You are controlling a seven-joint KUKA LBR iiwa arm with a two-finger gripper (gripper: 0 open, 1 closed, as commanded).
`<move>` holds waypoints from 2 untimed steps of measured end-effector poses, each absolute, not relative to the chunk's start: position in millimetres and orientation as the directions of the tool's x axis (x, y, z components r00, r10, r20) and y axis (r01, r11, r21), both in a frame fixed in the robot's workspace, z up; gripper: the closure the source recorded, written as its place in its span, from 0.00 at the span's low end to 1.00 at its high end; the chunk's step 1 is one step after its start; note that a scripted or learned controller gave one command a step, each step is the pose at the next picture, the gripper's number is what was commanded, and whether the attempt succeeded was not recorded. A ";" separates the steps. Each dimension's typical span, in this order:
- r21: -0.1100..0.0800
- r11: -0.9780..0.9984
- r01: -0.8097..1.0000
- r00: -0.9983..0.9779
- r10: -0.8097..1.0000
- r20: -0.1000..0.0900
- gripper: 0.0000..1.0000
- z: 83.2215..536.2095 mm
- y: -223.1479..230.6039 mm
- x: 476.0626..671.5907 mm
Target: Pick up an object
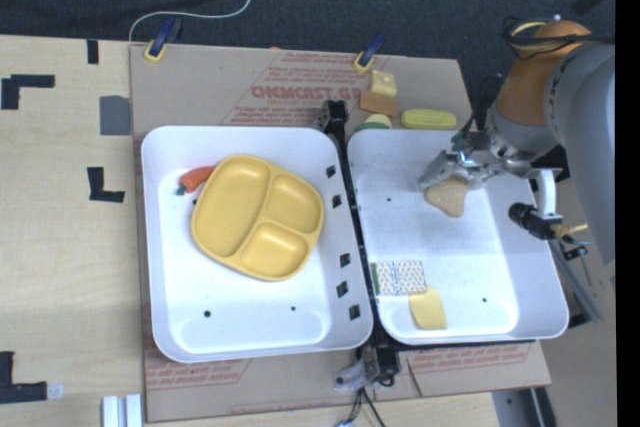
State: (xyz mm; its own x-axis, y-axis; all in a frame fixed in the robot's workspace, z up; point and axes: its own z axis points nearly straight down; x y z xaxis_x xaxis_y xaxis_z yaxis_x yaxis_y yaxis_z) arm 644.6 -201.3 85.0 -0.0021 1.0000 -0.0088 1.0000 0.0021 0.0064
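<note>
Gripper (452, 177) low over tan lump (447, 199)

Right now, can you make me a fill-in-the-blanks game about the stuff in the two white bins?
1. The yellow divided plate lies in the ____ bin.
2. The thing peeking out from under the plate's upper left edge is colored ____.
3. The gripper is over the ____ bin, by a tan lump.
4. The yellow block lies near that bin's ____ edge.

Missing words: left; orange; right; front

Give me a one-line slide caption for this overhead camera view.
Robot gripper poised over a tan lump in the right bin, with a yellow divided plate in the left bin.
</note>
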 end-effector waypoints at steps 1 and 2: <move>0.014 0.003 1.000 -0.003 1.000 -0.010 0.00 91.2 -154.6 654.2; 0.018 0.002 1.000 -0.002 1.000 -0.010 0.00 91.7 -144.8 646.2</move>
